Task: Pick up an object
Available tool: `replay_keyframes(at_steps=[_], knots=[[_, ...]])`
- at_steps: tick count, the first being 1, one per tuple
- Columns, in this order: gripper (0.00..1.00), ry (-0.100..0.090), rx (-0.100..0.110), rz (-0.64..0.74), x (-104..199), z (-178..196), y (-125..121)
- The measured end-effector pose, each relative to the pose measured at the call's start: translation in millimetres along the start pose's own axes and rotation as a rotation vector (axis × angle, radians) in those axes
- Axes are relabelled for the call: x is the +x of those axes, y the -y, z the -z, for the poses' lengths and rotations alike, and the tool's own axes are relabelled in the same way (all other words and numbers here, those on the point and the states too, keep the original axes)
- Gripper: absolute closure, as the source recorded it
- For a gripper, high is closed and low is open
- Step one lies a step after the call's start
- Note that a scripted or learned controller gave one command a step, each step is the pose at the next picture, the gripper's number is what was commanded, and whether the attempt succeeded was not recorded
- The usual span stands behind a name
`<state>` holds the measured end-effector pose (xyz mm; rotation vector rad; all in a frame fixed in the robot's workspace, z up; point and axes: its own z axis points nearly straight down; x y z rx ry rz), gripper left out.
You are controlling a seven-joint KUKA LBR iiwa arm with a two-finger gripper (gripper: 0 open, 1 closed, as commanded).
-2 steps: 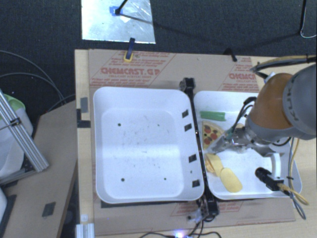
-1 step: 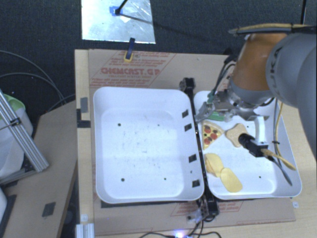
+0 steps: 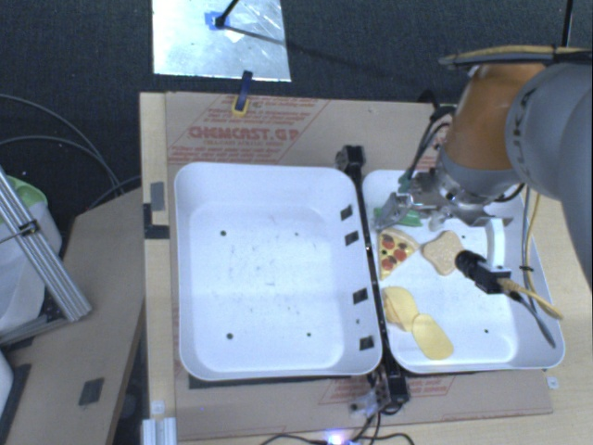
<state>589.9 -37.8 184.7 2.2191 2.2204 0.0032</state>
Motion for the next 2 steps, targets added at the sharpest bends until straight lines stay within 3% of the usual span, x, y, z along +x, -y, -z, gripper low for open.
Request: replay_keyframes(at_steps=[1,2], knots=[[0.00,-0.001,0.005,0.000,-1.9,-0.4,46.0],[0.00,-0.003,-0.011,0.010,49.4,112.0,58.0]])
